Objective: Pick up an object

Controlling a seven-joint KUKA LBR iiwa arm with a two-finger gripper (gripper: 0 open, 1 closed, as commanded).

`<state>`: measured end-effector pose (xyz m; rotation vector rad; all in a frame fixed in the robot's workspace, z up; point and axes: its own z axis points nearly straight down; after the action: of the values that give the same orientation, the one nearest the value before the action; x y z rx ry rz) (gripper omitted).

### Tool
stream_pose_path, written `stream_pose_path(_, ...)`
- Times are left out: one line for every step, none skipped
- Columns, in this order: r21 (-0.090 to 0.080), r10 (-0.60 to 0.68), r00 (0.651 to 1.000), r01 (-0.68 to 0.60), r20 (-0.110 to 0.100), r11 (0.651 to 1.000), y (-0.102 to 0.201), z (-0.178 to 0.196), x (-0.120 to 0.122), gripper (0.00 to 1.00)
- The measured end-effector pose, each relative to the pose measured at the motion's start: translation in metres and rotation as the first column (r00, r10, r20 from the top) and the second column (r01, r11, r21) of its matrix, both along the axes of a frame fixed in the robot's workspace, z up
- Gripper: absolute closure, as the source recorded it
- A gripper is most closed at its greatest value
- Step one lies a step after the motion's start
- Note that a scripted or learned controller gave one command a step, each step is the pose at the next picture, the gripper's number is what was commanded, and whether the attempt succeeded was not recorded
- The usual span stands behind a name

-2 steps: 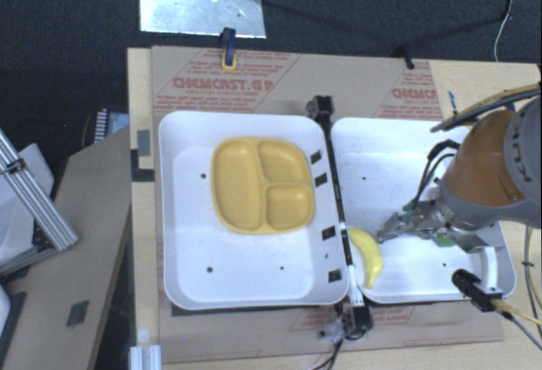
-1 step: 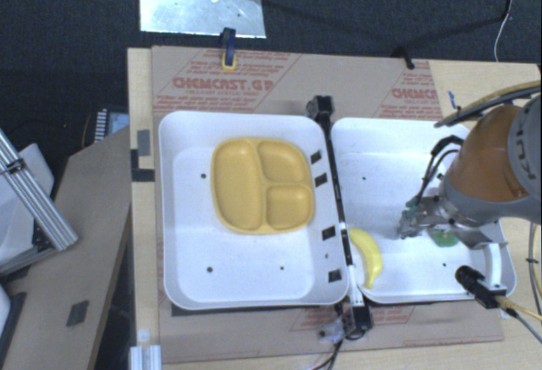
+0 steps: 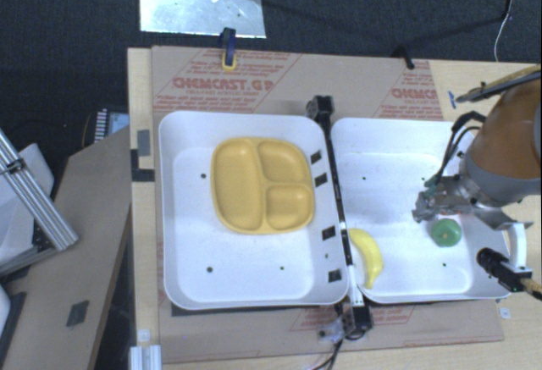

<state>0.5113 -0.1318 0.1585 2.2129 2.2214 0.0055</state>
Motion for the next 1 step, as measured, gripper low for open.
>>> stream_pose_path(0.000, 0.001, 1.000, -0.001, 0.001, 1.000, 0.0032, 0.0635, 0.0039, 1.00)
